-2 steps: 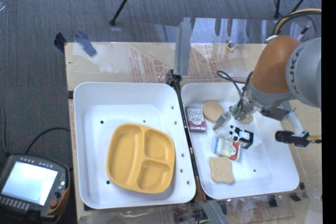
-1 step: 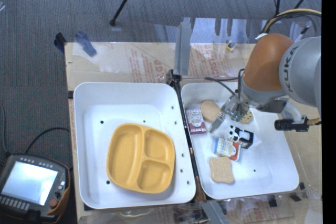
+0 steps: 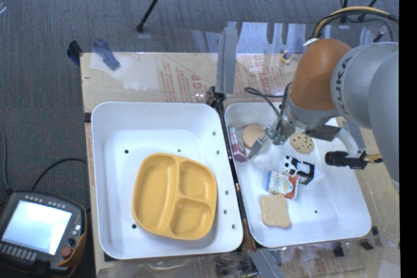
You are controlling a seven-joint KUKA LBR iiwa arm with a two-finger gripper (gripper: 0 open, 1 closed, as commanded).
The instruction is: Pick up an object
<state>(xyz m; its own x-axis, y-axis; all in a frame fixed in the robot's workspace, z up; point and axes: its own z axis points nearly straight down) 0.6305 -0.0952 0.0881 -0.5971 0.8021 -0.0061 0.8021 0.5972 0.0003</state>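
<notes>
The grey arm with its orange band reaches in from the right and bends down over the back of the right bin. The left bin holds a yellow divided tray with three compartments, its long axis running slantwise from near-left to far-right; bare white floor rings it, widest along the far side.

The right bin is the crowded one. A small carton printed in blue, yellow and white lies flat near the middle, touching a black-and-white patterned piece on its far-right side. Nearer the front lies a tan slice of toast, roughly square, one corner toward the front rim — open floor to its right and behind it. A round tan disc sits at the back-left, just beside a small purplish cylinder that lies along the bin's left wall, pointing front to back. A dotted cracker rests near the arm's wrist.

The gripper hangs low between the disc and the carton — its fingers look slightly parted with nothing between them.
</notes>
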